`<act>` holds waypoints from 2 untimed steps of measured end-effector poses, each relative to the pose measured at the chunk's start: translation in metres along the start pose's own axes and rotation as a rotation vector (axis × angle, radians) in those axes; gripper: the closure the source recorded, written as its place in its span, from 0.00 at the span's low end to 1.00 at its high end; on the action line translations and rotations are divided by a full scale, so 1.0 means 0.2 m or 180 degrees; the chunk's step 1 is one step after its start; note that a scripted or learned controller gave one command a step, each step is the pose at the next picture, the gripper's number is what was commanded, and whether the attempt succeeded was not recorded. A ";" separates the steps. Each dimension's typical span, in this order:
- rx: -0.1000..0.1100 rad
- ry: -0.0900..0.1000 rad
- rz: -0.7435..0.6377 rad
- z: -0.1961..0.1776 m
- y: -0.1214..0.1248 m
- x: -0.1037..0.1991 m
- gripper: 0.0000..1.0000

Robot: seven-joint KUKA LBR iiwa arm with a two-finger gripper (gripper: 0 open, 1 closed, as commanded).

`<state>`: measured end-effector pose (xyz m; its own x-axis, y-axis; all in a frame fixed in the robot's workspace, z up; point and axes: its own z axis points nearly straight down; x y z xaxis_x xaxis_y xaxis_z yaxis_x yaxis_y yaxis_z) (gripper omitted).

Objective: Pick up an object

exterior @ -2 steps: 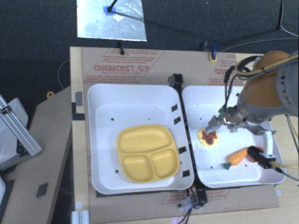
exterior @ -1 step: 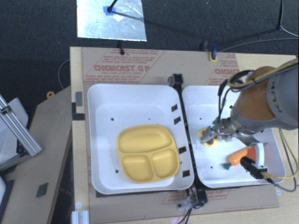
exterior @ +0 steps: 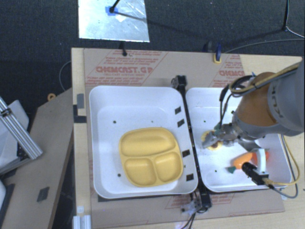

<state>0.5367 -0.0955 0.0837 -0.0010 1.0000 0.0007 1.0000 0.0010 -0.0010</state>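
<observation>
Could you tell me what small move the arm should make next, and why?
Probably a short descent, then a grasp: the end effector sits in the right bin right at a small yellow object, but whether it has that object is unclear.

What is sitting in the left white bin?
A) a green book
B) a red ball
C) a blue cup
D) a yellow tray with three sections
D: a yellow tray with three sections lies flat on the floor of the left bin.

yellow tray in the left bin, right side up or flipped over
Right side up: the yellow tray lies flat in the left bin with its three compartments facing up.
</observation>
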 end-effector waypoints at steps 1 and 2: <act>-0.0017 -0.0001 -0.0002 -0.06 0.01 0.00 1.00; -0.0018 -0.0005 -0.0008 -0.28 0.03 -0.01 1.00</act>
<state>0.5421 -0.0973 0.1396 -0.0034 1.0000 -0.0009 1.0000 0.0034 0.0046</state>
